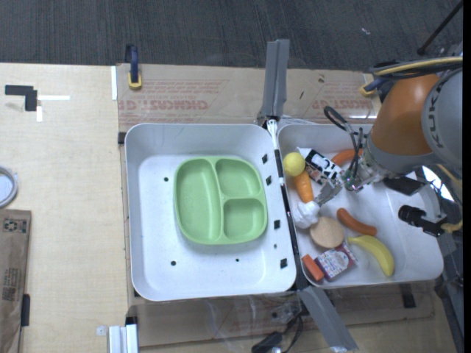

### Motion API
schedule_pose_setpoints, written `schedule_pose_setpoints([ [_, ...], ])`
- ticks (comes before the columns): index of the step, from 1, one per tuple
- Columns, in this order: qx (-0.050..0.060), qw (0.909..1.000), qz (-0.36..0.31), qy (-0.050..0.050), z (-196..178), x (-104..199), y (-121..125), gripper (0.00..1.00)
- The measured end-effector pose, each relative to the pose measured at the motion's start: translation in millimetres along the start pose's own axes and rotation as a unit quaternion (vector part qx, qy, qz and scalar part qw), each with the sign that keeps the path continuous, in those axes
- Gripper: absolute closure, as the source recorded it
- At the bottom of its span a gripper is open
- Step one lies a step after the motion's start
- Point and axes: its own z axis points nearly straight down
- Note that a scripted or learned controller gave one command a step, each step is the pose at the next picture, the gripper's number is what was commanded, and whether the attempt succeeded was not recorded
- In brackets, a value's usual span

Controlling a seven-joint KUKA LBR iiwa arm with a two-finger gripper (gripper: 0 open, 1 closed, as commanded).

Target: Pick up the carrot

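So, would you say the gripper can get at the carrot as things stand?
Probably yes: the gripper is just right of the carrot, whose top is uncovered, though the lemon touches one end.

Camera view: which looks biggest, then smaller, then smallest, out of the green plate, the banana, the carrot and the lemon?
1. Green plate, by far the biggest.
2. Banana.
3. Carrot.
4. Lemon.
Carrot and lemon look close in size; the carrot is longer, the lemon rounder, so their order is unsure.
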Motion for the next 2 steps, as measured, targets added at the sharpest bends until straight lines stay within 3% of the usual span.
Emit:
schedule_pose_setpoints([
  [1, 0.000, 0.9997, -0.025, 0.001, -21.2, 14.7, 17.7, 0.00],
  [2, 0.002, 0.9984, -0.056, 0.001, 1.1, 24.7, -1.5, 0.00],
])
